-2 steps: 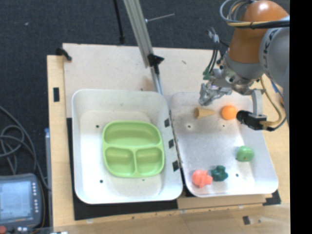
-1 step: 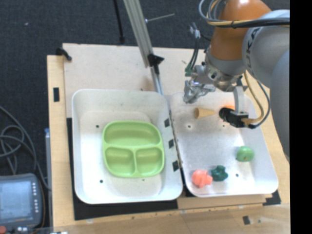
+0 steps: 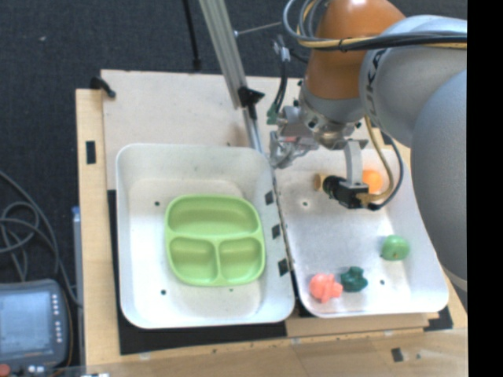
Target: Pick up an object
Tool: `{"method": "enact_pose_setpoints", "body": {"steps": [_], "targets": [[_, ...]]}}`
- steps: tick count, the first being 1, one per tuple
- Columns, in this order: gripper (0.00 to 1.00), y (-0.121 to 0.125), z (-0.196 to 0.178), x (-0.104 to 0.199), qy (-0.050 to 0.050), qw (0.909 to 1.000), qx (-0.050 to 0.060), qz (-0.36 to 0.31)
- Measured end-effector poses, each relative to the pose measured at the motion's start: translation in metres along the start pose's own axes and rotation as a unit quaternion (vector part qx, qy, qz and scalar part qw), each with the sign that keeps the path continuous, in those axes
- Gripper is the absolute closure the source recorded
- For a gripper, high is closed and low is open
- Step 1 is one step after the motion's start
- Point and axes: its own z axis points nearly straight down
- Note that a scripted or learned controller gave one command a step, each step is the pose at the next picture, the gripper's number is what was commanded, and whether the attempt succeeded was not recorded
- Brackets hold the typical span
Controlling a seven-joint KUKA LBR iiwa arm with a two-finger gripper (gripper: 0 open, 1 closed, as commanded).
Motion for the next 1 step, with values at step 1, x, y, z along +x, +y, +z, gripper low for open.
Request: {"method": "enact_pose_setpoints", "body": {"steps": [1], "targets": [[1.0, 0.0058, -0.0044, 0.0532, 0.0, 1.0, -0.001, 0.0]]}}
